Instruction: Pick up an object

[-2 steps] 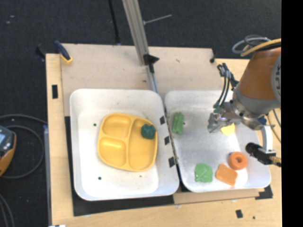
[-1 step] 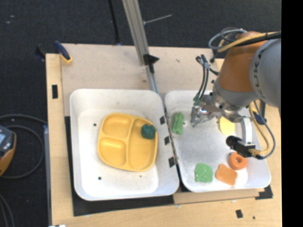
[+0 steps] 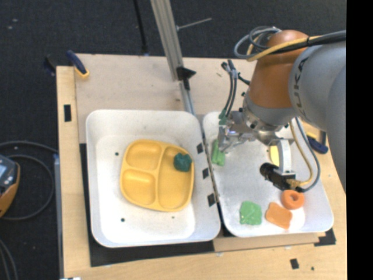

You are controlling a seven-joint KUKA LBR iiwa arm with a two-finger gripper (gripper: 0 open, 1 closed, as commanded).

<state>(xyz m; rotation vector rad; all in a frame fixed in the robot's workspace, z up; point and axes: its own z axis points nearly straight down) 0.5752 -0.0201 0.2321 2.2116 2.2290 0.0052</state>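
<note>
My gripper (image 3: 224, 140) hangs over the left side of the right bin (image 3: 317, 226), close to its left wall. A small light green piece (image 3: 217, 156) sits right at the gripper's tip, beside that wall. I cannot tell whether it is gripped or just lies there. Further forward in the same bin lie a green lump (image 3: 250, 213), an orange block (image 3: 278, 216) and an orange ring (image 3: 292, 199). In the left bin (image 3: 105, 226) a yellow divided plate (image 3: 152, 177) carries a dark green piece (image 3: 182, 162) at its right rim.
A slanted metal post (image 3: 169, 37) rises behind the bins, its foot near the gap between them. A blue and yellow clamp (image 3: 77, 64) sits at the bench's back left corner. The grey arm with its orange band (image 3: 274, 80) covers the back right of the right bin.
</note>
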